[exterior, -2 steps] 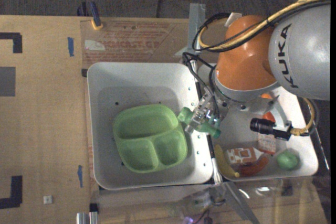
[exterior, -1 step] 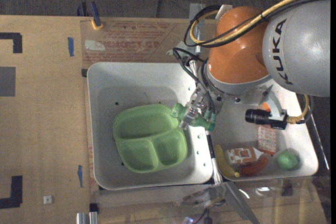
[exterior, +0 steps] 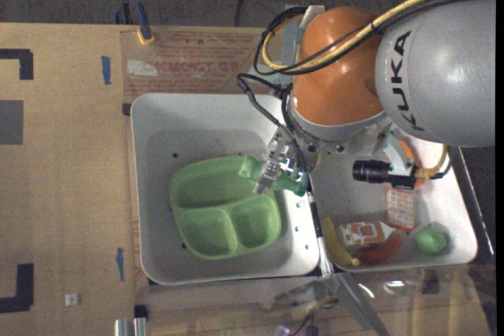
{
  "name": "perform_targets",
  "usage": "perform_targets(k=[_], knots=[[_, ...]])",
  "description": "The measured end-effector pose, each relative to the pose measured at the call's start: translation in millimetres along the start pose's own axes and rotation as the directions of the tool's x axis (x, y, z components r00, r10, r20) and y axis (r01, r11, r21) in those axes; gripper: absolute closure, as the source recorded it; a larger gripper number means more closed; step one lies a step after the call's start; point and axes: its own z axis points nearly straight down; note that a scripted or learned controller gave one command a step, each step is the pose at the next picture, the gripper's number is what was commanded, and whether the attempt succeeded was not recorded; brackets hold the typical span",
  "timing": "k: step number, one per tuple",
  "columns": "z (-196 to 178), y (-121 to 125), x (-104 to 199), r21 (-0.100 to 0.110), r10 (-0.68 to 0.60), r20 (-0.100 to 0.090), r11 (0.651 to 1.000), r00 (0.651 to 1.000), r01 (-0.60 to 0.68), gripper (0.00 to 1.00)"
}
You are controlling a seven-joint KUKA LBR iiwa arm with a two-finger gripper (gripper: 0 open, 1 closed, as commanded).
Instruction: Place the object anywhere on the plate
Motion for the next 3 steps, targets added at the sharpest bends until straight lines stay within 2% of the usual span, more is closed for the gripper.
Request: perform_targets(k=[1, 2, 3], knots=[[2.5, 8.6, 2.7, 0.0, -0.06, 0.0, 0.998, 0.998, 0.06, 1.0], [10.1, 35.1, -19.9, -0.001, -0.131, 0.001, 0.991, 0.991, 0.131, 1.0], [10.9, 37.8, -11.1, 0.0, -0.363, -0.003, 0.932, 0.932, 0.363, 1.0]])
